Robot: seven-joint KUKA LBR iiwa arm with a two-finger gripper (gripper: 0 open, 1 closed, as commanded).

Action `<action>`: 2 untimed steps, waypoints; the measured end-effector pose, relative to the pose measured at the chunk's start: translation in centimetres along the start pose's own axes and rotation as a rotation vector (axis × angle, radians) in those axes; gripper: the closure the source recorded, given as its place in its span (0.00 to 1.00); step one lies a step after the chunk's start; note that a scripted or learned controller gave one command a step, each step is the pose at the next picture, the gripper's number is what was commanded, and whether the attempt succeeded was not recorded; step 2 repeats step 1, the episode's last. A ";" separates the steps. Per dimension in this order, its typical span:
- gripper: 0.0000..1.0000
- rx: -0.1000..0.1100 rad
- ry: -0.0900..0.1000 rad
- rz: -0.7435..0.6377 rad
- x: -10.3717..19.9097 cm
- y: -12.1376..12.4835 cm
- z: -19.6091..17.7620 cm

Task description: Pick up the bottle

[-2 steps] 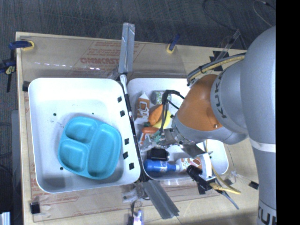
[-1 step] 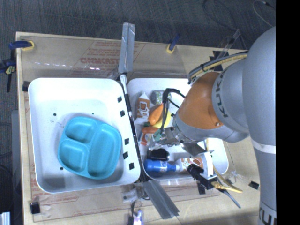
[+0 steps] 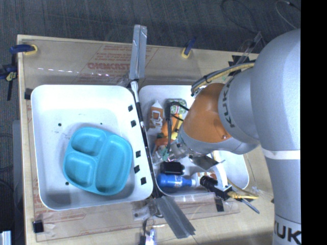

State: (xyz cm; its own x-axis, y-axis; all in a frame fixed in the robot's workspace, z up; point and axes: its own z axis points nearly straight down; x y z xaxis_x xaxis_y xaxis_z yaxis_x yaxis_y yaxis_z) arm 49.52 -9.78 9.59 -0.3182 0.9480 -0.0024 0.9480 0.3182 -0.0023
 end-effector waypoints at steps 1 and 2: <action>1.00 -0.001 0.004 0.143 4.8 2.3 -9.6; 1.00 -0.001 0.004 0.143 4.8 2.3 -9.6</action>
